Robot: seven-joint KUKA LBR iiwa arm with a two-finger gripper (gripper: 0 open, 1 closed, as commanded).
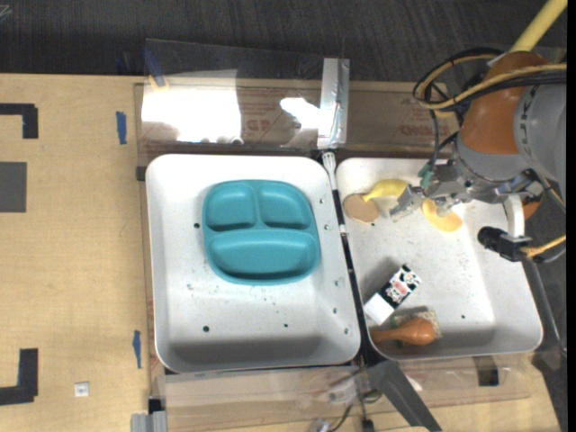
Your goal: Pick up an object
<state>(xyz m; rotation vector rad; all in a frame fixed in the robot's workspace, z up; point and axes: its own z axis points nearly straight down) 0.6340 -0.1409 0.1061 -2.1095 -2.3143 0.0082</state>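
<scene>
Camera view, looking down on two shallow white bins set side by side. The left white bin [180, 331] bears a teal plastic divided plate [261, 229]; the right white bin [477, 318] holds the candidates for picking. The grey arm's two-finger gripper [430, 190] hangs over the far part of the right bin, between a pale yellow banana-shaped toy [389, 190] on its left in the frame and a small yellow rounded piece [446, 217] just below it. Whether the fingers are spread or pressed together cannot be told, as the metal parts blur together. The banana toy looks the nearest target: it lies just beside the gripper toward the left bin, long axis roughly across the frame, one end near a tan round disc [361, 209]. Two further items sit well apart, near the front wall — a black-and-white patterned small carton [392, 293] and an orange-brown oblong toy [407, 329].
</scene>
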